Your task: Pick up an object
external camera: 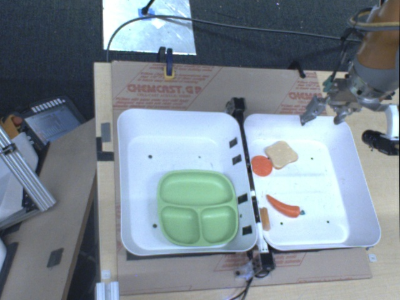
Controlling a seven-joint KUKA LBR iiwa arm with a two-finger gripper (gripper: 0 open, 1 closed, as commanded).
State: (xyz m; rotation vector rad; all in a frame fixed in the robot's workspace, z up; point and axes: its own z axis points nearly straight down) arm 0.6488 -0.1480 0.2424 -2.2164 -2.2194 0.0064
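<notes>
Hovering above the far edge of the right-hand shallow white bin, the two-finger gripper has its dark fingers spread wide with nothing between them, and it sits well above the bin floor, so the pick looks not yet begun. The grey arm with its orange band leans in from the bench's right side.

Nearest below it, in the far left part of that bin, lies a tan bread-slice-shaped toy, touching a flat red-orange disc just beside the bin's left wall. Nearer the front lies a red-orange chilli-shaped toy with a small green tip, and a small orange stick-shaped piece rests against the left wall near the front corner (what it is stays unclear). All lie loose and flat, likely scattered there as candidates for grasping.

The left-hand white bin carries a pale green three-compartment plastic plate toward its front right corner.

Both bins rest on a brown cardboard sheet printed in red; the lettering reads roughly "CHEMCAST".
</notes>
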